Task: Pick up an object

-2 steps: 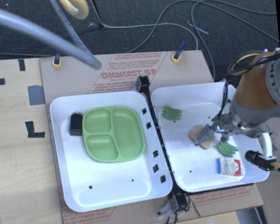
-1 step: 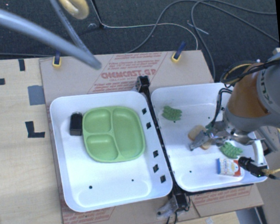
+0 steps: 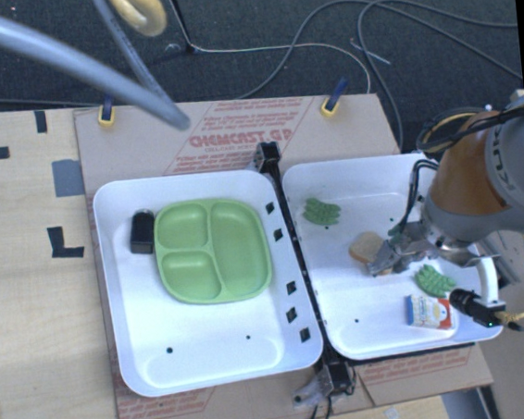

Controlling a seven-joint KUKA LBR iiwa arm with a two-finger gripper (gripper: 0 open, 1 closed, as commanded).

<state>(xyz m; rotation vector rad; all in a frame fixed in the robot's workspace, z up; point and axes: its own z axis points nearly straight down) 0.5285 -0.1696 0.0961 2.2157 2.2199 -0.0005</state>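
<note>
My gripper (image 3: 386,260) reaches into the right bin (image 3: 363,333) from the right, its dark fingers down at a tan, rounded object (image 3: 364,245) near the bin's middle. The fingers touch or overlap that object's right side, and their gap is hidden by the wrist. A green leafy piece (image 3: 321,212) lies farther back-left in the same bin. Another green piece (image 3: 433,280) sits just right of the gripper, and a small white carton with red and blue print (image 3: 428,311) lies at the bin's front right.
The left bin (image 3: 138,356) holds a green divided plate (image 3: 213,250) and a small black block (image 3: 142,232) at its left. A black divider strip (image 3: 287,248) runs between the bins. Cables trail over the dark floor behind the bench.
</note>
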